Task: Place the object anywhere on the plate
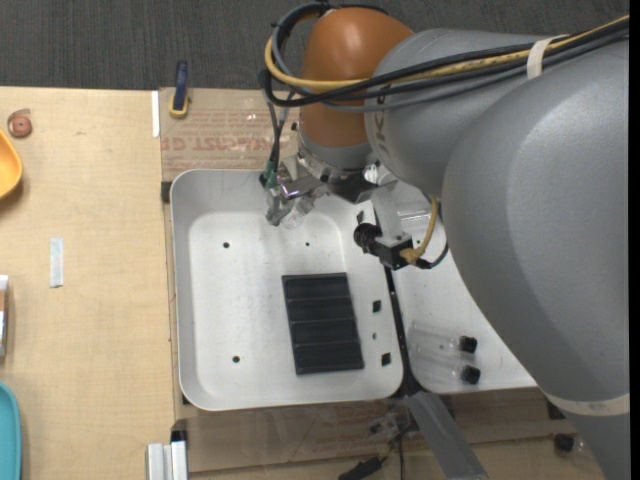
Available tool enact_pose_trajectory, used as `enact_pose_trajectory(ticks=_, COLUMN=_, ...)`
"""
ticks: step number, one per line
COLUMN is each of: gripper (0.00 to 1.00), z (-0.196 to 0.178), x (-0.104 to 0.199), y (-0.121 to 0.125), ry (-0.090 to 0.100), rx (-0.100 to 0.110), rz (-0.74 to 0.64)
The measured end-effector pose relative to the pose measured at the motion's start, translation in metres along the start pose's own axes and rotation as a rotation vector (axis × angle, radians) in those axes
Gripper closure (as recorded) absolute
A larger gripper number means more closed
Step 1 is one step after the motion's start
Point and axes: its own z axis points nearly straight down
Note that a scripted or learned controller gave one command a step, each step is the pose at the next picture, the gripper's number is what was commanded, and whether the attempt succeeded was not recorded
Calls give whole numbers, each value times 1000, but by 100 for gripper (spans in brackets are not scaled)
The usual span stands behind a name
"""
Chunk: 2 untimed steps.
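Looming over the right side, the grey arm (520,198) hides most of the right bin (440,313). Its claw (283,208) hangs over the far end of the left bin (200,298), too small and blurred to judge; I cannot tell its state. A black ridged plate (322,323) lies flat in that bin. Pale wooden surface (80,268) extends left; dark floor (120,18) beyond.
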Motion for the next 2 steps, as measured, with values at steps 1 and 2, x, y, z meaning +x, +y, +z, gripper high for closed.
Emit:
enact_pose_trajectory(ticks=1, gripper=100, z=10, x=66, y=-36, ry=1, rx=1, rz=-256)
enact_pose_trajectory(ticks=2, gripper=100, z=-95, x=73, y=-64, ry=0, rx=-1, rz=-405)
